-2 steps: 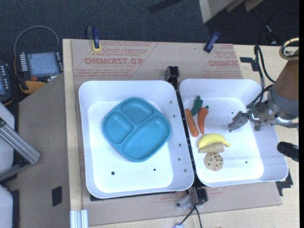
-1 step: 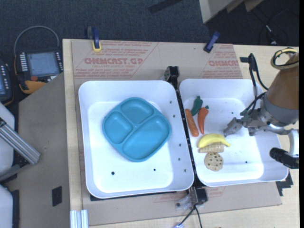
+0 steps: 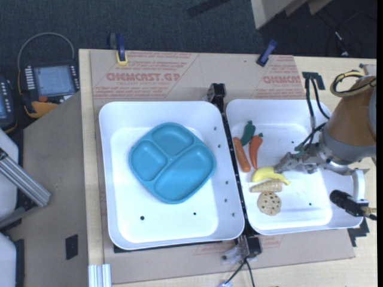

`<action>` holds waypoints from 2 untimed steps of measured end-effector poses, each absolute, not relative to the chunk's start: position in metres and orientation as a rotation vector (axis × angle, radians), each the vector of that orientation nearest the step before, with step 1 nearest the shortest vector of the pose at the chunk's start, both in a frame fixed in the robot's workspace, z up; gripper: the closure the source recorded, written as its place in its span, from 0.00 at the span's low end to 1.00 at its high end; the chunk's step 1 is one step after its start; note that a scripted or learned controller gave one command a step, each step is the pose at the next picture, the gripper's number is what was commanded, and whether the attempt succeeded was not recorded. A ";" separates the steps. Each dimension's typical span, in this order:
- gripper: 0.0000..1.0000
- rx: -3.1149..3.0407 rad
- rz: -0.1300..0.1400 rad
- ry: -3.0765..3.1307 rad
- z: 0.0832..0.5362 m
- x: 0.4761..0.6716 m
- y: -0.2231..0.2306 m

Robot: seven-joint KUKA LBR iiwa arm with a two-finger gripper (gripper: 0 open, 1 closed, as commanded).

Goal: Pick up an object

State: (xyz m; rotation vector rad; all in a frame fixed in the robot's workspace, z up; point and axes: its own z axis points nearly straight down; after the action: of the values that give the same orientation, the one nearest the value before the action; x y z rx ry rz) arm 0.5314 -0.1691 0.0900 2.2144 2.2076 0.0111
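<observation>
Several toy foods lie in the right bin. An orange sausage and a carrot with a green top sit near its left wall. Below them are a yellow banana, a tan cracker and a round chocolate-chip cookie. My gripper reaches in from the right, low over the bin, its tip just right of and above the banana. Nothing is seen held in it.
A blue divided plate lies in the left bin. A black divider separates the bins. Cables hang over the right bin's far edge. The right bin's floor right of the cookie is bare white.
</observation>
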 end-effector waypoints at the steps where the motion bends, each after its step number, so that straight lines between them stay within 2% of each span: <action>1: 1.00 2.209 0.018 2.201 0.103 0.534 -0.170; 2: 1.00 2.220 0.000 2.220 0.161 0.530 -0.175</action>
State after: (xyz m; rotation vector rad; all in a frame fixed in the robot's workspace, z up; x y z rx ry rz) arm 0.5304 -0.1751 0.1611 2.2204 2.2200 0.0001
